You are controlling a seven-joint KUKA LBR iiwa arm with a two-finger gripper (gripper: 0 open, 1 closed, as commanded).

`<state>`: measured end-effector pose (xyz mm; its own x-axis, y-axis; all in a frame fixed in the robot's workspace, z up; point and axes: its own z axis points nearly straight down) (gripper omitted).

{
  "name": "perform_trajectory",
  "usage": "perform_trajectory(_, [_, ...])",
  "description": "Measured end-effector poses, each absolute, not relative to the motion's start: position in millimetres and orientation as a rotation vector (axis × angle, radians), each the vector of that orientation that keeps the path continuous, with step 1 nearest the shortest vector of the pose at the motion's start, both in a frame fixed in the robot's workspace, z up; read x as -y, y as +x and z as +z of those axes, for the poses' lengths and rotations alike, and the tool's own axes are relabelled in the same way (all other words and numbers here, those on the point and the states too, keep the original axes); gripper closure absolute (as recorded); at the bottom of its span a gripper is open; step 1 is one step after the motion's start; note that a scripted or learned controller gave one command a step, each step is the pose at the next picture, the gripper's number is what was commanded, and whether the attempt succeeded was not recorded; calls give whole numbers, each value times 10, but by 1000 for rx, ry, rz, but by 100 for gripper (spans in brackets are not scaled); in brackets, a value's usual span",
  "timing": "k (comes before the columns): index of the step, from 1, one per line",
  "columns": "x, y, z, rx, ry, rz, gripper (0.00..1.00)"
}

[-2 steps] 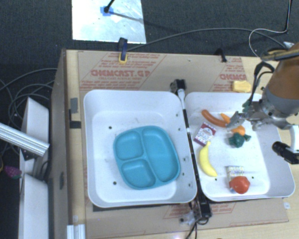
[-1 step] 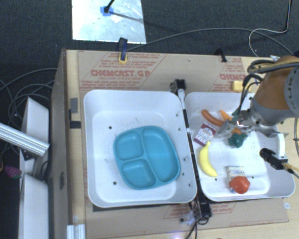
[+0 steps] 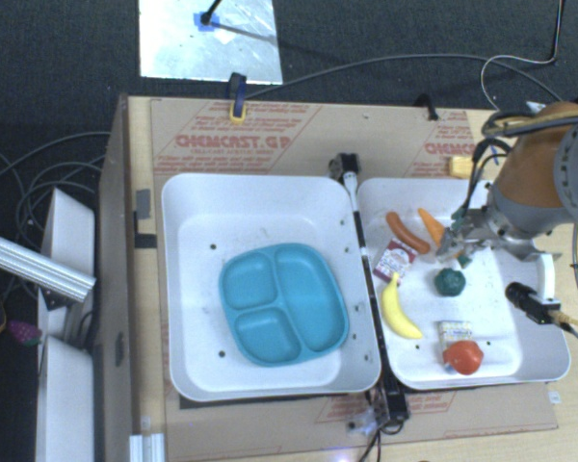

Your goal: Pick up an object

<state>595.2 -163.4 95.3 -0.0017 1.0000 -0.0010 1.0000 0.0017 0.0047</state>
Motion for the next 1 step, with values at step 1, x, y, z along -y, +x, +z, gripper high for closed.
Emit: perform_trajectory(1, [787, 5868, 1990, -2224, 2214, 6, 100])
